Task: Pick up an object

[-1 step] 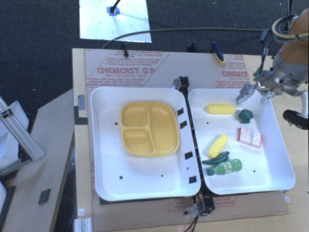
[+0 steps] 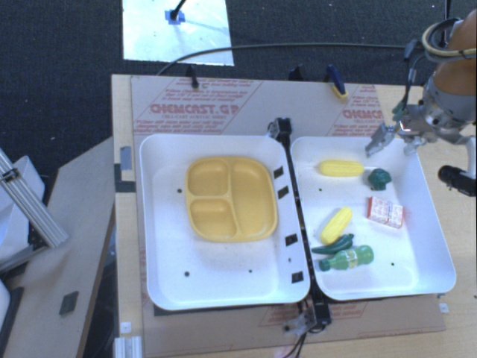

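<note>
My gripper [image 2: 393, 143] hangs over the far edge of the right bin [image 2: 432, 237], its two fingers spread open with nothing between them. Just below and to its left lie a yellow corn cob [image 2: 341, 169] and a small dark green toy [image 2: 379, 177]. Nearer the front of this bin are a red and white box [image 2: 384, 212], a second yellow corn cob [image 2: 336, 224], a dark green pepper [image 2: 333, 245] and a green bottle [image 2: 346, 259] on its side.
The left bin [image 2: 164, 259] holds a yellow divided plate [image 2: 229, 198]. A black divider [image 2: 292, 215] runs between the two bins. The grey arm with its orange band [image 2: 455, 88] enters from the upper right.
</note>
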`<state>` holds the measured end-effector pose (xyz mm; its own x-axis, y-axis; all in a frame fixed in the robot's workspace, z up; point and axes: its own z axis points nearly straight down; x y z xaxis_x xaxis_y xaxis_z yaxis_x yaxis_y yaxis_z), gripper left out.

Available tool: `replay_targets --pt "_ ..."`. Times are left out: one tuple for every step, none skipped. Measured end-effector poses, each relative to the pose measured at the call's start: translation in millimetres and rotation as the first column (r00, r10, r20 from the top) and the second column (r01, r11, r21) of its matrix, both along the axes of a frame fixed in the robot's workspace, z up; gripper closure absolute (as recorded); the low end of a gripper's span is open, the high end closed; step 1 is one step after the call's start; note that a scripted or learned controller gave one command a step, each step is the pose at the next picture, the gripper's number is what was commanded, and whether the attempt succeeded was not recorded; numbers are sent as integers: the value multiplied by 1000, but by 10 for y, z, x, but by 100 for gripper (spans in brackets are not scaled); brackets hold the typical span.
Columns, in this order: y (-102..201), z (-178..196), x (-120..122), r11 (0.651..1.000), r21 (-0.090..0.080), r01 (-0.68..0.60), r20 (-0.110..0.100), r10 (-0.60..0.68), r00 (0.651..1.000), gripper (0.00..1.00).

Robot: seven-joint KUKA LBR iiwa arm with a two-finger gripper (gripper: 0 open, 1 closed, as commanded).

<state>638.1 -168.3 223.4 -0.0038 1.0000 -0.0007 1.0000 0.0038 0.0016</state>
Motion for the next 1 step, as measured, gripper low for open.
replay_targets --pt "-30 -609 -44 1000 1 2 -4 -2 1000 0"
